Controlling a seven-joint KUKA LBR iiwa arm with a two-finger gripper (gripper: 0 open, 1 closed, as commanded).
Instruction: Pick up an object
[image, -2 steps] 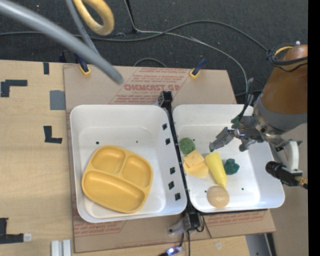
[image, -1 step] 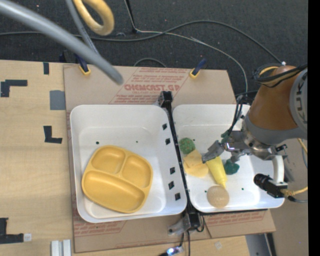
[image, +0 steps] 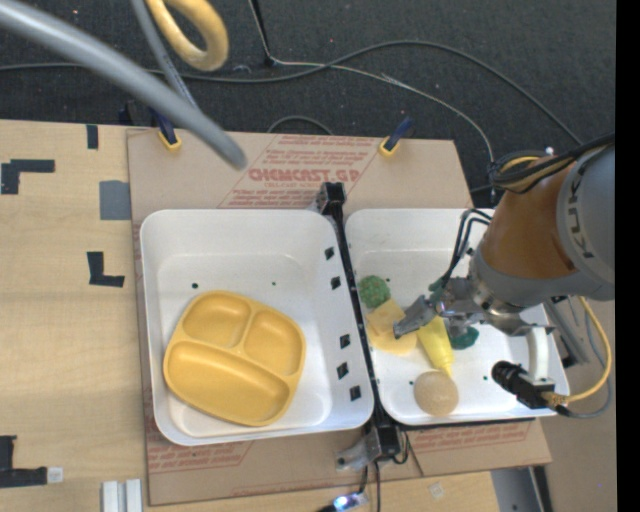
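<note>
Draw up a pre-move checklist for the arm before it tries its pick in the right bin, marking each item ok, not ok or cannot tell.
1. Gripper over the right bin: ok.
2. Objects within reach, yellow piece and pale yellow piece right beside it: ok.
3. Jaws open enough: cannot tell.
4. Object already held: cannot tell.
5. Single target isolated: not ok, green piece and both yellow pieces crowd together.
6. Beige ball lies apart: ok.

A pale wooden bench top meets dark grey carpet crossed by thin black cables.
</note>
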